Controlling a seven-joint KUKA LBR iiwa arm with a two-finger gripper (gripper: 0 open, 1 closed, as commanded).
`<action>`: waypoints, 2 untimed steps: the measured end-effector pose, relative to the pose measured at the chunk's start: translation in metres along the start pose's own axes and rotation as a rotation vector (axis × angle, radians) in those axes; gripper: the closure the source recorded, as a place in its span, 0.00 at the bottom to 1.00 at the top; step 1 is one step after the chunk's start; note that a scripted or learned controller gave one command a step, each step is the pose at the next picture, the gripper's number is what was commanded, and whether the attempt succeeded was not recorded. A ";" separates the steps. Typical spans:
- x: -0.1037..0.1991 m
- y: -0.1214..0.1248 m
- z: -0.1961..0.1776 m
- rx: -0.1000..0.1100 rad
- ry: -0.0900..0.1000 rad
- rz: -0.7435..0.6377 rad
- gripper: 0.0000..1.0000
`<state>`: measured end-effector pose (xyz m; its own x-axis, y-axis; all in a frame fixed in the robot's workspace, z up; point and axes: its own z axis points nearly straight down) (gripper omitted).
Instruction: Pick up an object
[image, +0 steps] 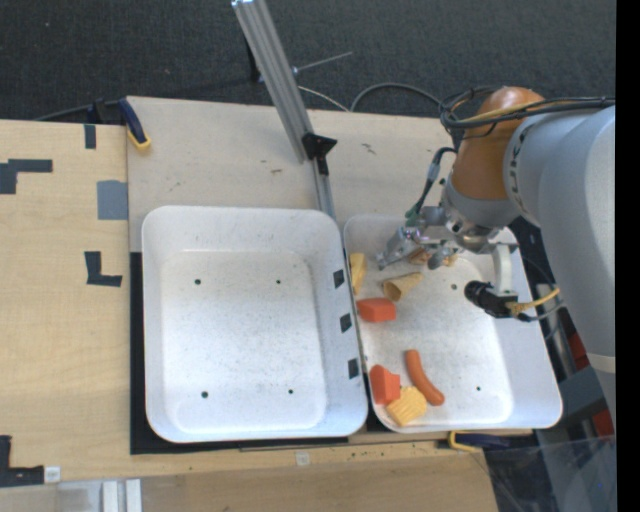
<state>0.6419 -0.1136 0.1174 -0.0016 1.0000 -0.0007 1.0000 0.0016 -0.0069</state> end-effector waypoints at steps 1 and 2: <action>0.001 0.000 0.031 -0.003 -0.001 -0.001 0.00; 0.002 0.000 0.019 -0.005 -0.001 -0.002 1.00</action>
